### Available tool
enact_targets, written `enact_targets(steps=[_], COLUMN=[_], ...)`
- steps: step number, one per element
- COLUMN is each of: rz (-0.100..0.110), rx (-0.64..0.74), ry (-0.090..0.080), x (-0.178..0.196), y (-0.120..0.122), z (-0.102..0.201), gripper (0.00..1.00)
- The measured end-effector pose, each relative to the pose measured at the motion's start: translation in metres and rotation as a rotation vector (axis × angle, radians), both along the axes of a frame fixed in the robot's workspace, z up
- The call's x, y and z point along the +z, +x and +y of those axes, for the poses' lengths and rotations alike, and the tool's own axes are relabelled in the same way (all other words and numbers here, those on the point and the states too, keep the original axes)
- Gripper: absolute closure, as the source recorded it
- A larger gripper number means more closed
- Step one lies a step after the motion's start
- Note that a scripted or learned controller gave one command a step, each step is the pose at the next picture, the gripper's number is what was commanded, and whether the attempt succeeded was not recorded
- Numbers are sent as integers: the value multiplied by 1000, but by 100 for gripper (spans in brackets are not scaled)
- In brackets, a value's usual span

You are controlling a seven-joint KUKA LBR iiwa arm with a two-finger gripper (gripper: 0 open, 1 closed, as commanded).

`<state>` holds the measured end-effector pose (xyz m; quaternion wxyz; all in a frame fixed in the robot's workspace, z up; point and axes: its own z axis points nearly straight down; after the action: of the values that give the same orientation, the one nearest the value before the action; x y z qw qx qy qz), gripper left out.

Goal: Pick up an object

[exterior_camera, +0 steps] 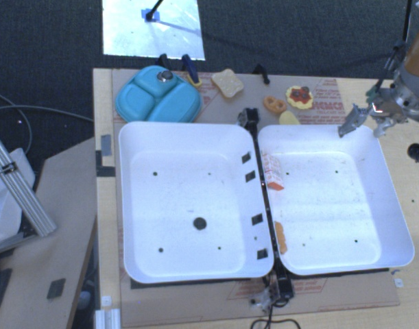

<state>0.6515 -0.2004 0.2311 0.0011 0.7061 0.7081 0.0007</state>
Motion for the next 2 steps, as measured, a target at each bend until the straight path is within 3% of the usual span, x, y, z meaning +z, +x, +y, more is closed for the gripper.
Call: enact_targets(steps=[1,2], rz=[8,-5], rx=[7,-9], ry=[5,0], x=[-107,-144], y=[16,-115], z=[68,20], gripper=[0,0])
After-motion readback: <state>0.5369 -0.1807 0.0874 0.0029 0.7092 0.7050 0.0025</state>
